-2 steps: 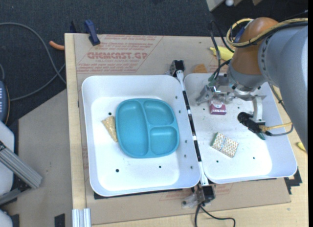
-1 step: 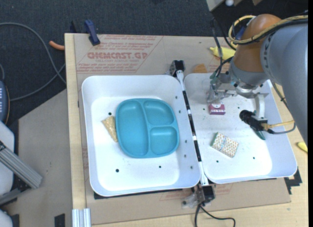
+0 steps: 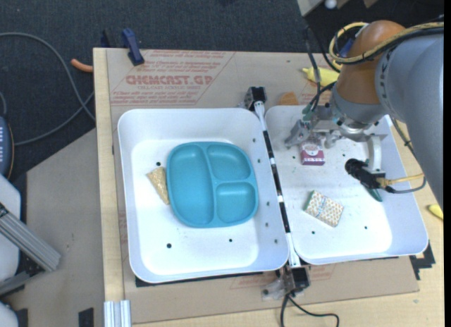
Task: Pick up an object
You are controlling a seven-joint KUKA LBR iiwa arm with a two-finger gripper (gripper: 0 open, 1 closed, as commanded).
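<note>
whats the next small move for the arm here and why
Probably a short, straight descent onto the small pink-and-white object in the right bin. The gripper sits right above it near the bin's far edge, and nothing appears to be held. The patterned packet lies apart, nearer the camera, so it should not interfere. Whether the object is already touched is hard to tell.

A robotics lab or test cell: the counter (image 3: 176,79) is a plain wooden board with red stencilled lettering, bearing two shallow white bins (image 3: 141,248) clipped together side by side. Loose cables (image 3: 42,44) trail over dark carpet (image 3: 176,1) around it, an aluminium extrusion (image 3: 28,237) lies at the left, and a grey industrial arm (image 3: 416,79) with an orange band reaches in.
</note>
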